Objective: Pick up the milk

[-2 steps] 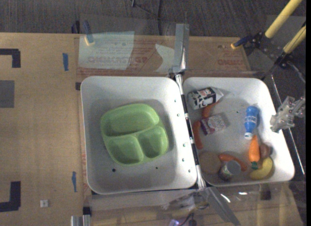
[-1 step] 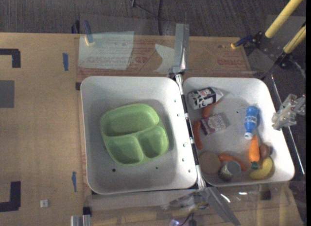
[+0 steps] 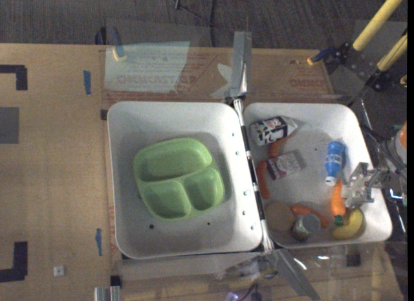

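Observation:
The milk [image 3: 272, 129] is a small black-and-white carton lying on its side in the far left corner of the right bin [image 3: 369, 139]. My gripper [image 3: 363, 186] hovers over that bin's right side, above the carrot [image 3: 337, 200] and near the blue bottle [image 3: 334, 160]. It is well to the right of the milk and nearer the front, with nothing seen in its hold.
Around the milk lie an orange sausage [image 3: 262, 180] and a small box [image 3: 285, 164]. A banana [image 3: 348, 224], a can [image 3: 301, 228] and a brown disc [image 3: 279, 213] sit at the bin's front. The left bin [image 3: 123, 164] holds a green divided plate [image 3: 180, 177].

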Tool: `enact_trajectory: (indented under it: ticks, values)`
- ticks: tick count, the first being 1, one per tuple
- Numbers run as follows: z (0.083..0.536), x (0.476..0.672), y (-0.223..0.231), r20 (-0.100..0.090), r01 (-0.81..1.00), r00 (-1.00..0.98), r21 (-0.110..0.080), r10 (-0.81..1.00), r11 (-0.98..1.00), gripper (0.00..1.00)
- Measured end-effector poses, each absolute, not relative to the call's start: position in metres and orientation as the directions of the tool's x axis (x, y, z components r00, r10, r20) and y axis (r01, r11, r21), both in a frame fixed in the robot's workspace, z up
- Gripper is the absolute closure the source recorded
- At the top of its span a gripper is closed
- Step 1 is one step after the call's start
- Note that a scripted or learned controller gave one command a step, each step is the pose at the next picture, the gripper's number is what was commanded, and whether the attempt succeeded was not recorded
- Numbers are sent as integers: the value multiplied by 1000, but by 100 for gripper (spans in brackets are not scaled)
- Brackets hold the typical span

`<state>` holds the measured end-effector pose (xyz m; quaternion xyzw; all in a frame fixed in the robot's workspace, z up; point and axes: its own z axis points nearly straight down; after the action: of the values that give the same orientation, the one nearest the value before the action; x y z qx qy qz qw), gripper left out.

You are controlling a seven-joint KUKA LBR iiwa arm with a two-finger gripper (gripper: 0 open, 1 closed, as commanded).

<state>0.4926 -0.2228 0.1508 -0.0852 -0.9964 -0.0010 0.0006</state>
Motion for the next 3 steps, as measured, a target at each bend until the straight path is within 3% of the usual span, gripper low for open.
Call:
enact_trajectory:
  ticks: [1,2,3]
  values:
    - [333,525,-225,-8,206,-978,0,206,979,100]
    - [306,481,-223,-5,157,-988,0,157,988,100]
    - [278,482,-221,-5,92,-996,0,91,996,100]
